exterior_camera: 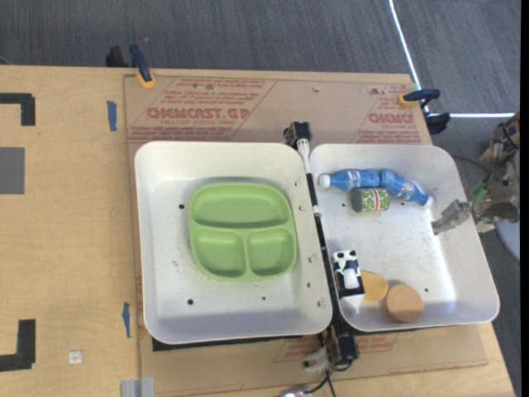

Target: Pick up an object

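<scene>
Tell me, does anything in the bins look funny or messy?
A little. The blue bottle lies on its side at the back of the right bin, bent-looking, with a small can tipped over against it. The green tray sits neatly.

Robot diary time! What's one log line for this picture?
gripper: right bin's right rim, holding nothing seen | crumpled blue plastic bottle: right bin, back | green divided plastic tray: left bin

Wooden bench (58, 246) bearing a brown cardboard sheet (273, 110) clamped at its far corners. Two shallow white bins rest side by side on the sheet: the left bin (157, 296) and the right bin (471, 279), touching along their inner rims.
</scene>
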Motion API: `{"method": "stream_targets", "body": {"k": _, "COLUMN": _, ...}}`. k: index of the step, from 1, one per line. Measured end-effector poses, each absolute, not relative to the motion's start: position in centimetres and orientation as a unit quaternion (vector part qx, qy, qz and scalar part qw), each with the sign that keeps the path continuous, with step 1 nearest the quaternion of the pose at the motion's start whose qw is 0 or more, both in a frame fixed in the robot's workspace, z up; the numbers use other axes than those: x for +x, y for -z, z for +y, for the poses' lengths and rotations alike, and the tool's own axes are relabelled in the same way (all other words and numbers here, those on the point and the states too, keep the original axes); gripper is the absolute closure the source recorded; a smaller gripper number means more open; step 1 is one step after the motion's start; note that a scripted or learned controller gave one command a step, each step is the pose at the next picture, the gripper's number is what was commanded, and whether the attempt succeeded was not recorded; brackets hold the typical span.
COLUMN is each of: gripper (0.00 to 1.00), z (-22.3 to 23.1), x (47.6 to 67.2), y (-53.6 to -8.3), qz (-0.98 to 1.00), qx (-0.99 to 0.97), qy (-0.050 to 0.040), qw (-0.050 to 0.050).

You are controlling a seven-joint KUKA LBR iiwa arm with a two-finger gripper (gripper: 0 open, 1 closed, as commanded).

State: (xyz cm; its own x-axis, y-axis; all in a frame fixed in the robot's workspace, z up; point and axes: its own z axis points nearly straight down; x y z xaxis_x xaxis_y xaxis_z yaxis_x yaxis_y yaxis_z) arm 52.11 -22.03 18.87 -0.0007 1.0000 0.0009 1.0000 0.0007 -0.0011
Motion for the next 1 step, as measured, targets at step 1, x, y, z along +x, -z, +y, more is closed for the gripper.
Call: {"method": "stream_targets", "body": {"k": 1, "gripper": 0.0, "z": -19.11, "x": 59.17, "y": -11.04, "qz": -0.658, "qx": -0.753, "qy": 0.0005, "qw": 0.0}}
